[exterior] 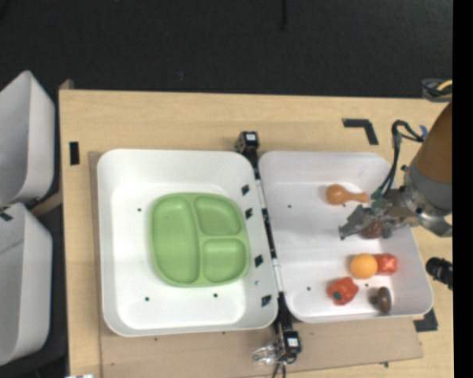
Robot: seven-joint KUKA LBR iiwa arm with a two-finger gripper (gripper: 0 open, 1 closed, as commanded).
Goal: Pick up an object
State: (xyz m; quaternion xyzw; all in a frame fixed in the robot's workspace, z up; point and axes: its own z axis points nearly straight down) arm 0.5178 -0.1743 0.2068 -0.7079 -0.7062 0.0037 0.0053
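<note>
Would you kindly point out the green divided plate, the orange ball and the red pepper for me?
green divided plate [197, 238]: camera view, central ridge between compartments.
orange ball [363, 266]: camera view, middle of its top.
red pepper [342, 290]: camera view, centre of its body.

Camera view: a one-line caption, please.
Gripper low in the right bin among small toys; green divided plate in the left bin.

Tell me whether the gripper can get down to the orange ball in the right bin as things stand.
Probably yes. The gripper hangs in the right bin just above the orange ball, whose top is uncovered; a red piece touching its side could crowd the fingers.
</note>
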